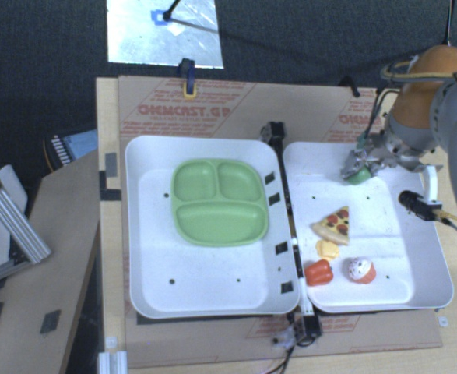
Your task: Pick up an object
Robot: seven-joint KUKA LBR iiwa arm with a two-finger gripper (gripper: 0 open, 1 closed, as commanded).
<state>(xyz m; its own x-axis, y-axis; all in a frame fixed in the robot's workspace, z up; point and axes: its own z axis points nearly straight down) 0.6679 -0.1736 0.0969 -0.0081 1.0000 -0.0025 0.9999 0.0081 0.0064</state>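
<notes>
Nearest the camera in the right bin [427, 291] lie a red pepper-like piece [318, 272] at the divider and, just beside it, a red-and-white rounded piece [360, 269]. A small yellow piece [328, 249] sits just behind the red one, touching the pizza slice [334, 224], whose long axis runs diagonally, tip toward the left and near side, crust toward the far right. The left bin [146, 287] carries a green three-compartment plate [219, 202] lying flat at its middle. Farthest back in the right bin, near its far edge, a small green object [359, 174] lies directly under the gripper [362, 167]; its long axis cannot be told. The fingers reach down onto it, but whether they pinch it cannot be told. Both bins rest on the table [80, 209].
</notes>
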